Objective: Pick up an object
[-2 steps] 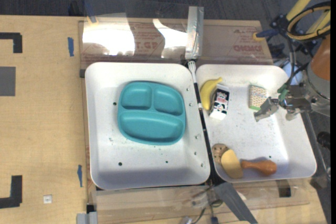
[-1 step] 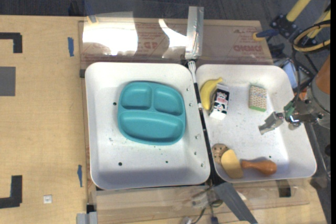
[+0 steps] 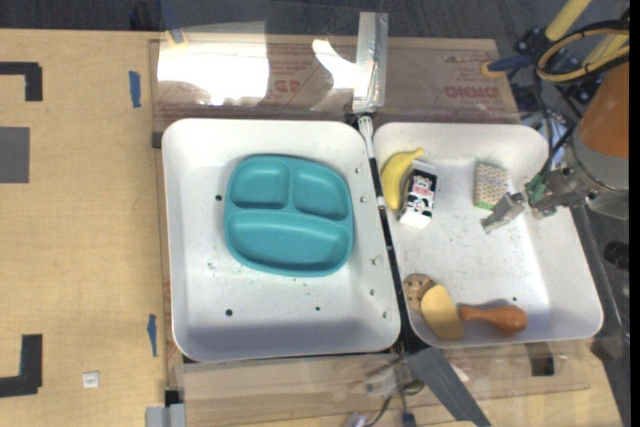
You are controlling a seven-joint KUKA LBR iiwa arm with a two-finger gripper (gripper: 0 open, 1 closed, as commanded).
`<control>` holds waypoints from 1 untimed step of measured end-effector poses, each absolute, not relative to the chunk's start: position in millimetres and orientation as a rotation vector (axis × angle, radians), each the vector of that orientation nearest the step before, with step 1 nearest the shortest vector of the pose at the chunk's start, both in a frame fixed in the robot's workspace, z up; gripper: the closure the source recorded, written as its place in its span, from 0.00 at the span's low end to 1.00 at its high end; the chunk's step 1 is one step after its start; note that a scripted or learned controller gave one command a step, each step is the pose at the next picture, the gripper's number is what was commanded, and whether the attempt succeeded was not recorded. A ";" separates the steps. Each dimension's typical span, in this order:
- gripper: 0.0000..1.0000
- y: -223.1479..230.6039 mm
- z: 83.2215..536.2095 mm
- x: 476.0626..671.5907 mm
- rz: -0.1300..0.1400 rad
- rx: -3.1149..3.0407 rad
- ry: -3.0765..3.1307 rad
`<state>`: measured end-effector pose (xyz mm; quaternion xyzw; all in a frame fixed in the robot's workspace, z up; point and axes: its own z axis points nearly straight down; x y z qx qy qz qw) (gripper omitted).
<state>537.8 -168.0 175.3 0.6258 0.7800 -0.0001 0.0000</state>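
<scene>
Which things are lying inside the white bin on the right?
The right white bin holds a yellow banana, small black-and-white carton, speckled sponge and wooden spoon, partly covering something brown.

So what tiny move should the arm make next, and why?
Probably a small shift toward the patterned green block and down. The gripper hangs beside it over the right bin, with nothing seen between its fingers.

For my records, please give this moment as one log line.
gripper: in right bin, holds nothing | nearest: speckled sponge
</scene>
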 end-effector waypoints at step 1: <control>0.00 -171.6 88.5 563.1 0.005 2.195 2.242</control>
